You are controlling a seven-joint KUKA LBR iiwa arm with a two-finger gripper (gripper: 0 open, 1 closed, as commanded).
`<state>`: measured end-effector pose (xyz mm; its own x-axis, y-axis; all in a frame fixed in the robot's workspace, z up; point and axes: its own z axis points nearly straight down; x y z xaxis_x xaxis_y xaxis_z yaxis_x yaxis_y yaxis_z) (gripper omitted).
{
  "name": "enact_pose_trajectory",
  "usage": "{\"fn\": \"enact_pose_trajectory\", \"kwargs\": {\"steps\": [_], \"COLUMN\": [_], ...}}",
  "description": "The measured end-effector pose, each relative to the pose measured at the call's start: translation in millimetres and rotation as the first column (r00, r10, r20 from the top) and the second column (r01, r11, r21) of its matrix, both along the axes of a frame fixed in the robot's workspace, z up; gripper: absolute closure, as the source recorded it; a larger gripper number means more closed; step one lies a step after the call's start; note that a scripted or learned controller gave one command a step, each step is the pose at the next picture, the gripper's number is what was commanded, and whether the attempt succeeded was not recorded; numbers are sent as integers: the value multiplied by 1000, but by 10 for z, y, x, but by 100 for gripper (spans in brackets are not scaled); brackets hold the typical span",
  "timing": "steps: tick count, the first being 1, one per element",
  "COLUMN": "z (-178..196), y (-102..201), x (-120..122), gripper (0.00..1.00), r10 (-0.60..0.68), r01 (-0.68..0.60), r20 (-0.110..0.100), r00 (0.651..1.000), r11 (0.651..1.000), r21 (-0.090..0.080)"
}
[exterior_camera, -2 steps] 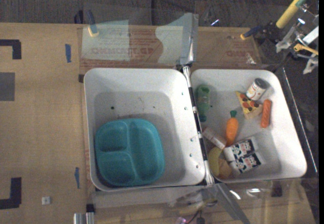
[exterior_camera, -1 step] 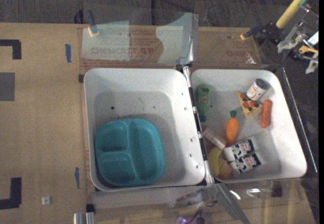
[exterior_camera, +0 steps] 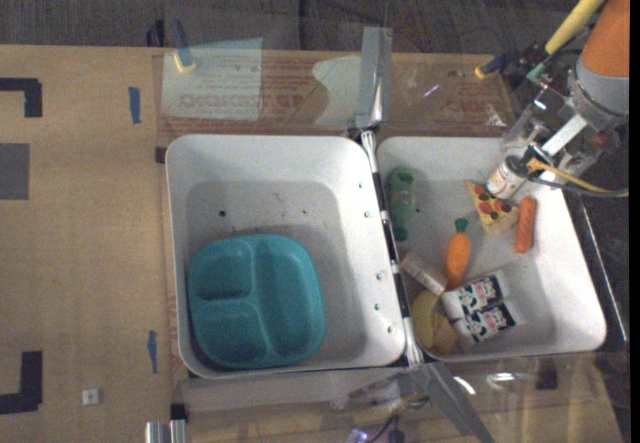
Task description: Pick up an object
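Tray (exterior_camera: pixel 256 300) in left bin (exterior_camera: pixel 190 171); carrot (exterior_camera: pixel 458 255) and carton (exterior_camera: pixel 480 309) in right bin (exterior_camera: pixel 580 301).

text: none legible | cardboard sheet (exterior_camera: pixel 225 91): red print (too blurred to read)

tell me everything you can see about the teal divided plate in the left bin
The teal divided plate looks like smooth moulded plastic, a rounded square with three recessed compartments: one large one along one side and two smaller ones. It lies flat and face up on the floor of the left shallow white bin, toward the near left corner, turned slightly askew to the bin walls. Nothing lies on it, and its compartments hold nothing.
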<state>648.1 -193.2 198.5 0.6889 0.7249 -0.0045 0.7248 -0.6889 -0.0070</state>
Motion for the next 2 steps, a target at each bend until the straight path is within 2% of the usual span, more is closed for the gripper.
{"fn": "enact_pose_trajectory", "kwargs": {"steps": [1, 2], "z": [-984, -1020], "y": [385, 439], "x": [-230, -171], "gripper": [0, 0], "r10": [288, 239], "r01": [-288, -239], "r20": [8, 17], "r00": [957, 971], "r11": [958, 971], "r21": [-1, -11]}}
